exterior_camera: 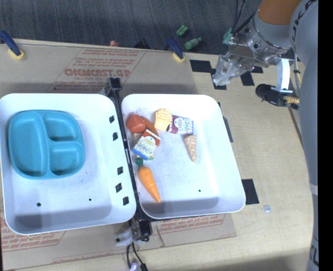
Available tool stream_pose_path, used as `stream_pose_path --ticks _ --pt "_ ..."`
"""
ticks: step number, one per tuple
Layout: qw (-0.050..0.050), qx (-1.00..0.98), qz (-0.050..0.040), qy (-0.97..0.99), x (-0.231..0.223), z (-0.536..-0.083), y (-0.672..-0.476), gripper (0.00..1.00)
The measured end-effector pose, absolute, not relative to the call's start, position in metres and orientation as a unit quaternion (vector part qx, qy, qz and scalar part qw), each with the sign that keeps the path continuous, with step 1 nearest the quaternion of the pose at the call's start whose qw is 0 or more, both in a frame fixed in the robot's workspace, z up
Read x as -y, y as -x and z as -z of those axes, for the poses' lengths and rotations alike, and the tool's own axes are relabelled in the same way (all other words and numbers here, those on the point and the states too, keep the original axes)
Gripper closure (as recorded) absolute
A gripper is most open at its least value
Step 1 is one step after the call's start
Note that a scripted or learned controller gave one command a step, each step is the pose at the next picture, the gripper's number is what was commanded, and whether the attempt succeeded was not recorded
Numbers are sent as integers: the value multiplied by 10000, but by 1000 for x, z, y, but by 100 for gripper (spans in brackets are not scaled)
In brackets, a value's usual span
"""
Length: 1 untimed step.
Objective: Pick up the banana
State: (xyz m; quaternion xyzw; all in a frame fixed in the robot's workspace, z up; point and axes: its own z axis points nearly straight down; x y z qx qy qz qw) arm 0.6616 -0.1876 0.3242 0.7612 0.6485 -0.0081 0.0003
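Observation:
A short yellow piece that looks like the banana [162, 118] lies in the right bin [225, 174], near its far wall. It sits between a red tomato-like item [135, 123] and a small purple and white packet [181, 124]. My gripper [221, 77] hangs over the bench beyond the bin's far right corner. It is well apart from the banana and nothing shows in it.
The right bin also holds a small carton [145, 147], a carrot [149, 183] and a pale bread-like piece [190, 148]. A blue divided tray [46, 142] lies in the left bin [19, 213]. Clamps and cables sit along the bench's far edge.

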Motion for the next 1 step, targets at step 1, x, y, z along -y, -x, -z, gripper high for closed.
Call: stream_pose_path --ticks 1 --pt "10 -6501 85 -7598 187 -334 -662 100"
